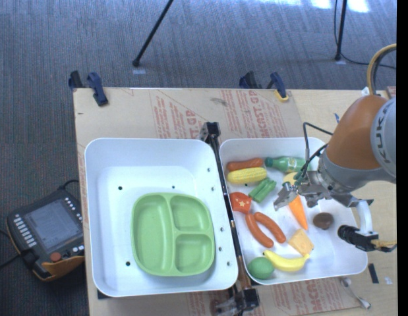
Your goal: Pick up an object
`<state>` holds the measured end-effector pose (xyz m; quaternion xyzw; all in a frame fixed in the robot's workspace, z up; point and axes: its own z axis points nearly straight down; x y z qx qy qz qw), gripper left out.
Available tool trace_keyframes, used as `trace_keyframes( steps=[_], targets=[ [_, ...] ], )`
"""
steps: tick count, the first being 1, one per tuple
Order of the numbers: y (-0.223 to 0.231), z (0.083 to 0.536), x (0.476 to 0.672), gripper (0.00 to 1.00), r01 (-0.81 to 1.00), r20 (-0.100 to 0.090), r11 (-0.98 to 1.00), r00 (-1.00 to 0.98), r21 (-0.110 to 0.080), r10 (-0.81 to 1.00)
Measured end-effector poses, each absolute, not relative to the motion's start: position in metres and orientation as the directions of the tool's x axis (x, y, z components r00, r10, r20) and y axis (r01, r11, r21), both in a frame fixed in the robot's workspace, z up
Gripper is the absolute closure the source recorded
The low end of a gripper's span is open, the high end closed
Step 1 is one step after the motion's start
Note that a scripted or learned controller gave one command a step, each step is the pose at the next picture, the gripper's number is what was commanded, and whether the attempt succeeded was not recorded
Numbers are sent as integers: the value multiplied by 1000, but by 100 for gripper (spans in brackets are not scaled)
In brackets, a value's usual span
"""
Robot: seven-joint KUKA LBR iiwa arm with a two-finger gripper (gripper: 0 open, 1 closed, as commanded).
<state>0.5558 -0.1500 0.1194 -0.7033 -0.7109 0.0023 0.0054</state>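
Hand (287,195): I see it just above the carrot (298,212); whether its grip is apart or together, I cannot tell.
Carrot: lies below the hand, long axis pointing away toward the cheese (300,242).

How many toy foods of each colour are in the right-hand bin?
Orange or red: 5
Yellow: 3
Green: 3
Brown: 1
Total: 12
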Motion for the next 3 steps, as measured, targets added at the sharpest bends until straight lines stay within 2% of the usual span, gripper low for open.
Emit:
trace_keyframes(
  steps=[1, 2, 3],
  targets=[
    [-154, 85, 549, 0, 997, 4, 83, -83, -7, 997],
    [-154, 92, 549, 100, 997, 6, 79, -79, -11, 997],
    [-86, 216, 528, 100, 972, 0, -236, 236, -6, 972]
  ],
)
